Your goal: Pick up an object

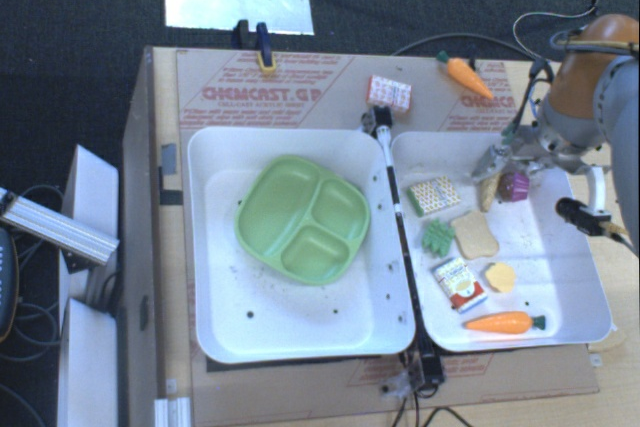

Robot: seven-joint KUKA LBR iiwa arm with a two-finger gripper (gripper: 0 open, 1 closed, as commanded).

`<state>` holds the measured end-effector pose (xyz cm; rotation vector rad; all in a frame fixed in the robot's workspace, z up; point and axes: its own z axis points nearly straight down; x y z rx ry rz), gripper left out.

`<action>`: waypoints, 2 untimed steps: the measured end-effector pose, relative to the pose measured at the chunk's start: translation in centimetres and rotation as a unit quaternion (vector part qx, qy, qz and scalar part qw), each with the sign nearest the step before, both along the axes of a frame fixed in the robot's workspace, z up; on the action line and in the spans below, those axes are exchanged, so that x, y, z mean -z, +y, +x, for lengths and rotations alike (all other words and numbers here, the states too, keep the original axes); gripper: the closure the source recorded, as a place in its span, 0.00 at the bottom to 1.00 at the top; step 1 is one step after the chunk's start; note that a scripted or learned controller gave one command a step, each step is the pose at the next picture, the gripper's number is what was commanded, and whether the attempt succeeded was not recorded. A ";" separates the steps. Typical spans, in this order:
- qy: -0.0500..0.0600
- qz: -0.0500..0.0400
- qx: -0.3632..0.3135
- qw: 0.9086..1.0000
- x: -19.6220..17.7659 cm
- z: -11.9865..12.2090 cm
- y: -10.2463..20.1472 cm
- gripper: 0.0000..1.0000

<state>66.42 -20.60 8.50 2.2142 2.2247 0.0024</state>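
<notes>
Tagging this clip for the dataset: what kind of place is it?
Likely a robot grasping test bench in a lab: two white bins side by side, toy food like a plastic carrot, a green divided plate, the arm's gripper above them.

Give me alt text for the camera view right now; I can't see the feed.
The hand sits low at the right bin's far edge, beside a purple toy. That bin also holds toy bread, a carrot, a small carton and a green leafy piece. The left bin holds a green divided plate.
</notes>
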 end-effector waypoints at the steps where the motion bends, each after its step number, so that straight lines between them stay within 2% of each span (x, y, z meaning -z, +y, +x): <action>1: -0.002 -0.001 -0.002 1.000 -1.2 0.1 0.0 1.00; 2: -0.002 -0.001 0.000 1.000 -13.1 -3.5 3.2 1.00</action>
